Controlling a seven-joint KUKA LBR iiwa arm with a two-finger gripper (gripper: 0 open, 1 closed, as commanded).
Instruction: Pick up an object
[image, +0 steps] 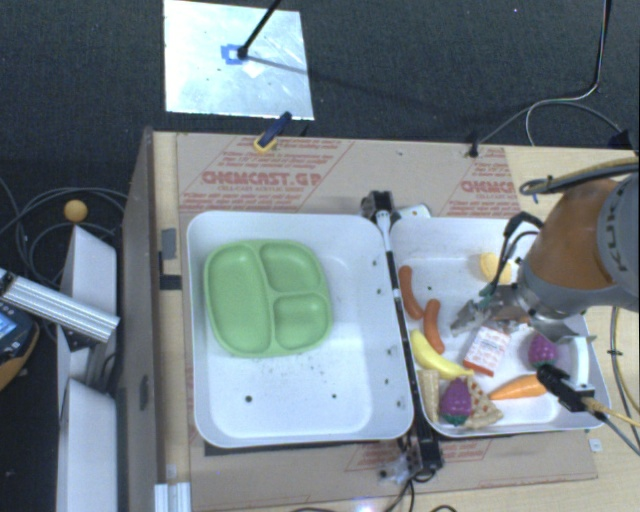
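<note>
Two white bins side by side; arm low over the right bin (600, 395).

The left bin (230, 415) holds a green divided plate (268, 297). The right bin holds two sausages (406, 288), a banana (437, 356), a white and red packet (487, 350), a carrot (520, 388), a purple fruit (456, 398) on a cracker, another purple piece (543, 350) and a yellow piece (489, 265). The gripper (482, 315) sits just above the packet, between sausages and purple piece; whether its fingers are apart or together cannot be told.
</note>
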